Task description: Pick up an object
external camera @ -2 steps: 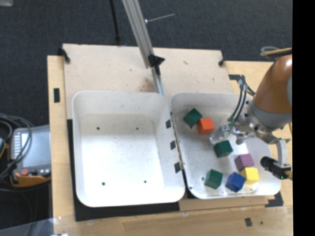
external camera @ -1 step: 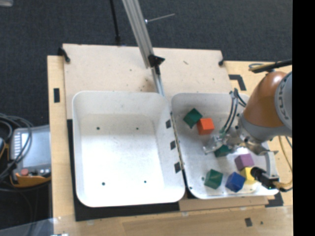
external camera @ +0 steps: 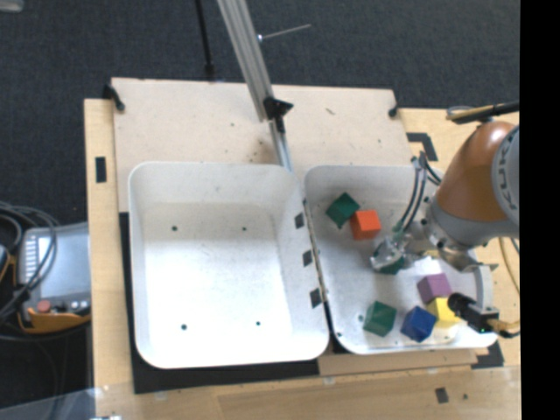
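Blocks sit in the right bin [external camera: 350, 344]; gripper [external camera: 388, 256] low at mid-right of frame, finger state cannot be told.
Risk: fingers may close on nothing, since orange block [external camera: 367, 224] and green block [external camera: 342, 209] lie apart, up-left.

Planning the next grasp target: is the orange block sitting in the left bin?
No, the orange block lies in the right bin, next to a green block, near the gripper.

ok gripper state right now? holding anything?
Gripper: down in the right bin, just below the orange block; open or closed cannot be told, and no object is visible between its fingers.
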Tool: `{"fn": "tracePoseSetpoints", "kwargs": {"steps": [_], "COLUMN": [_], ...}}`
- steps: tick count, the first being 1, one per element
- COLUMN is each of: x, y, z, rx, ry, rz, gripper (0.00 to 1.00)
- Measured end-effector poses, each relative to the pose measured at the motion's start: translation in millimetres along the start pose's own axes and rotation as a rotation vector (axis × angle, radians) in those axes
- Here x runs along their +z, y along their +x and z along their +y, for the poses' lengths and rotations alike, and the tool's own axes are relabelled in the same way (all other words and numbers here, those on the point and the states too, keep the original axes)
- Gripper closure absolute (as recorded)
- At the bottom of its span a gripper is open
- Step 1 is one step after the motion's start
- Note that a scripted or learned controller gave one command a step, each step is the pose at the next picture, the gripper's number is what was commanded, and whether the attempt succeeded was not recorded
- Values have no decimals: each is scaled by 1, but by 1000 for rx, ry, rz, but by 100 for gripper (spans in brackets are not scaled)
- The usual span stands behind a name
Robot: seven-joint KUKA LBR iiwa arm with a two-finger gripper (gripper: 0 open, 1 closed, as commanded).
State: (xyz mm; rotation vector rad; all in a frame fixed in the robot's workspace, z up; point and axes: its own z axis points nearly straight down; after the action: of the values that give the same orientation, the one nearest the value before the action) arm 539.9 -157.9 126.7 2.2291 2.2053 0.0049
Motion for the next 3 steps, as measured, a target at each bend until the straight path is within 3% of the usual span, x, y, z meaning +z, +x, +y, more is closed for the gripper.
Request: {"fn": "tracePoseSetpoints", "kwargs": {"steps": [2,3], "x": [-89,-117], "y": [-8,-9], "z": [6,7], "rx": [-13,-15], "ry": [1,2], "rz": [0,1], "gripper": [100,100]}}
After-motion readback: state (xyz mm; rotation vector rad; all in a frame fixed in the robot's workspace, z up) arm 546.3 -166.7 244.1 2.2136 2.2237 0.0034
